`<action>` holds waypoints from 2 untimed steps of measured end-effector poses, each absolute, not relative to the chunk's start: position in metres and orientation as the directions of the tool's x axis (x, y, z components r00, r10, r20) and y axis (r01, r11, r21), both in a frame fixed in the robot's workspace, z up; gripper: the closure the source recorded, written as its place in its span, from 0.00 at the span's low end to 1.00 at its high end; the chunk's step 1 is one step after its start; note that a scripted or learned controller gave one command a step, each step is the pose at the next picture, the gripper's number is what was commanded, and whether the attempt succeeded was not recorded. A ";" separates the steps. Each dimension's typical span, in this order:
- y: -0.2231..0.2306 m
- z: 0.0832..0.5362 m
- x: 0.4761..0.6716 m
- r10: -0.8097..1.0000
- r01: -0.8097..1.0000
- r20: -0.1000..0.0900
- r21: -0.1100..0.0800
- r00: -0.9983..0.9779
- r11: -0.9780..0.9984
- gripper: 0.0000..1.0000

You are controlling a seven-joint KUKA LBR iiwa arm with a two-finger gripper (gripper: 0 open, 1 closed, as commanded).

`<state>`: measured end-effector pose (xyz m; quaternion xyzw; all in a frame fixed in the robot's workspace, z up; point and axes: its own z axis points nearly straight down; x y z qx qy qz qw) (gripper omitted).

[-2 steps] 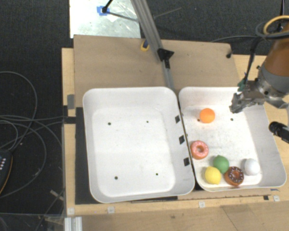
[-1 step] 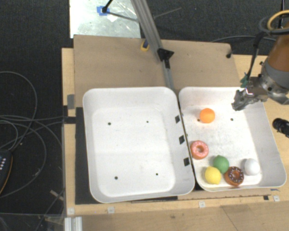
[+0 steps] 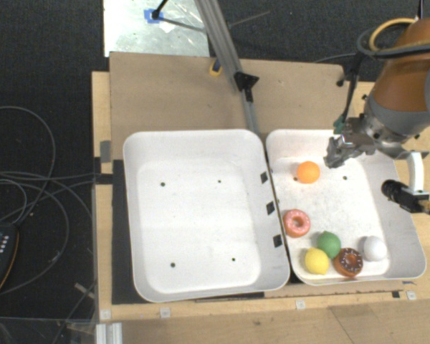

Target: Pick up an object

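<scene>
Overhead, your grey two-finger gripper [image 3: 335,156] hangs above right white bin [image 3: 408,224], just beside round orange ball [image 3: 308,172], not touching; grip state impossible to tell from here.

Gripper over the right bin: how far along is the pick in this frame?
Nothing looks picked yet. The orange ball, pink donut, green ball, yellow lemon, chocolate donut and white ball all lie in the right bin. The gripper hangs just right of the orange ball. Left: descend, grasp, lift.
</scene>
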<state>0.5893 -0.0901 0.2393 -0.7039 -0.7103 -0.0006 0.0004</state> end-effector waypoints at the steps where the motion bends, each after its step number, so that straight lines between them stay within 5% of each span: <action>1: -0.044 0.242 0.583 1.000 1.000 0.002 0.001 -0.010 0.010 1.00; 2: 0.014 0.246 0.591 1.000 1.000 0.003 0.003 -0.011 0.011 1.00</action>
